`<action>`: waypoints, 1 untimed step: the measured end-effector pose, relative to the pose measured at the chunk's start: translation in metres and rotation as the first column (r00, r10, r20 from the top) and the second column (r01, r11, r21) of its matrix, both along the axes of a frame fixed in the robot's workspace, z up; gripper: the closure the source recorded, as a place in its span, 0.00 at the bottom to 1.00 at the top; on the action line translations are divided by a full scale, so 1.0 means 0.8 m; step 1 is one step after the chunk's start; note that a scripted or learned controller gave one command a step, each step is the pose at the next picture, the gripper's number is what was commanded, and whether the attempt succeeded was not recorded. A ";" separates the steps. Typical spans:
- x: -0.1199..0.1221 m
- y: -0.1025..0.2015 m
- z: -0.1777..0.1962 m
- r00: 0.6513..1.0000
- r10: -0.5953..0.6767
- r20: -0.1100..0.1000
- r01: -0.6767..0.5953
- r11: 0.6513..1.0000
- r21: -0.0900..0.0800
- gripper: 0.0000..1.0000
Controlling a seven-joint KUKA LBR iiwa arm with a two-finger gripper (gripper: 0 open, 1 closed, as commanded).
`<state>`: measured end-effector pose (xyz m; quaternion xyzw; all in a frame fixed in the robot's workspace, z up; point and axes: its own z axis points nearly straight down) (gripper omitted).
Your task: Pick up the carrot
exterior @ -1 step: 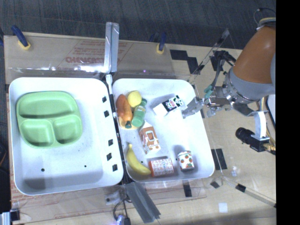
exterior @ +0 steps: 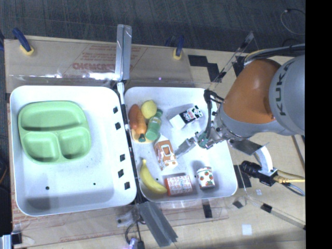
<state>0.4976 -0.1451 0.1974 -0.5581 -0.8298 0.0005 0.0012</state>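
Arm (exterior: 259, 100) over right bin (exterior: 220, 95); claw (exterior: 188, 146) state unclear; carrot (exterior: 137, 119) apart, upper-left.

Carrot (exterior: 137, 119): you see smooth orange plastic with a slight sheen.
Bins (exterior: 104, 191): smooth, faintly glossy white plastic.
Green tray (exterior: 54, 130): matt plastic.
Bench (exterior: 218, 61): pale wood, matt.
Banana (exterior: 150, 180): glossy yellow plastic.

carrot (exterior: 137, 119) hemmed — lemon (exterior: 149, 108), green bottle (exterior: 153, 129) touching, bin wall (exterior: 126, 134) left
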 end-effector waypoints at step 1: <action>0.052 0.068 0.049 0.853 0.522 0.003 -0.522 0.853 -0.002 0.00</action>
